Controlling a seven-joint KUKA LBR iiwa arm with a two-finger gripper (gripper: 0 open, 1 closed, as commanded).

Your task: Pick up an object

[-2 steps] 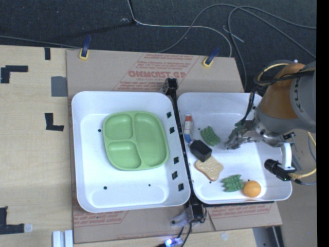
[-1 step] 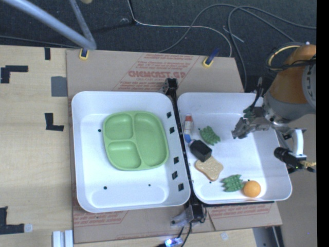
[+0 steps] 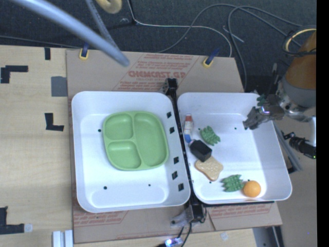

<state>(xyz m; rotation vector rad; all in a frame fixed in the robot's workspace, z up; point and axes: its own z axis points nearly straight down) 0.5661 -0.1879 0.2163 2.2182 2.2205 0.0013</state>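
1. Two white bins side by side on cardboard: left bin [image 3: 85, 153], right bin [image 3: 272, 176].
2. Left bin holds a green tray [image 3: 136, 140] with three compartments, lying flat near the middle.
3. Right bin holds the small stuff, mostly along its left side and near edge.
4. Tube [image 3: 188, 128], white with a red cap, lies against the divider wall.
5. Green leaf toy [image 3: 209, 136] just right of the tube.
6. Black block [image 3: 200, 150] below the leaf, touching or nearly touching the bread slice [image 3: 209, 169].
7. Second green toy [image 3: 232, 182] near the front wall, orange [image 3: 251, 189] just beside it on the right.
8. Arm [image 3: 300, 81] comes in from the right, grey with an orange part on top.
9. Gripper [image 3: 255, 117] sits over the right bin's far right corner, well apart from all the objects.
10. Fingers too dark and small, cannot tell how wide they are; nothing visible between them.
11. Cables run over the dark floor behind the bench.
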